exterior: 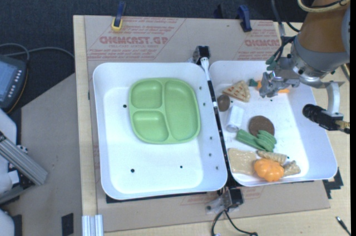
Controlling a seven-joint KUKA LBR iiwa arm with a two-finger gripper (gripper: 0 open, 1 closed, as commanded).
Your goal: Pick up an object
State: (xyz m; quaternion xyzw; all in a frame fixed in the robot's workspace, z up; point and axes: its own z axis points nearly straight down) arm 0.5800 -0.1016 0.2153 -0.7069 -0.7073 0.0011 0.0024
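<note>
Upper right of frame: tool hovers over right bin near waffle wedge, finger state indeterminate; green divided plate sits in left bin.

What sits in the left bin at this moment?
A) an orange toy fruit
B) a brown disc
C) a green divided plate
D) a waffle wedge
C: the green divided plate lies alone in the left bin; the food toys are in the right bin.
</note>
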